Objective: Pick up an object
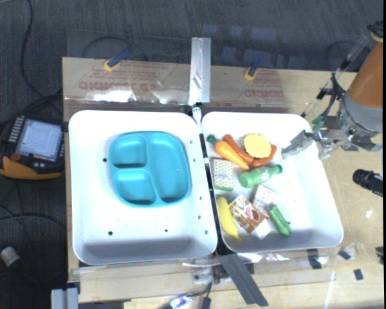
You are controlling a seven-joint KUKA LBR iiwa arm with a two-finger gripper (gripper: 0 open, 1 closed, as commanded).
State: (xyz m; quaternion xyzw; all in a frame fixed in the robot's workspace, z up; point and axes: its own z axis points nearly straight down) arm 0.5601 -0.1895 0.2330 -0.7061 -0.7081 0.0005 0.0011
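Observation:
The right bin [321, 192] holds a cluster of toy foods. Two orange carrots [230, 150] lie at its back left, beside a round yellow-orange piece [258, 145]. In front of these lies a green bottle-like item [260, 174]. A yellow banana [227, 217], small printed packets [248, 214] and a green pickle [280, 221] sit nearer the front. My gripper [310, 145] hangs over the bin's back right corner, to the right of the food and apart from it. It is open with nothing between its fingers.
The left bin [90, 224] holds a blue divided plate [148, 167]. A metal divider [200, 63] stands behind the joint between the bins. The arm's orange band [368, 79] is at the right edge. A handheld device [32, 145] lies on the floor to the left.

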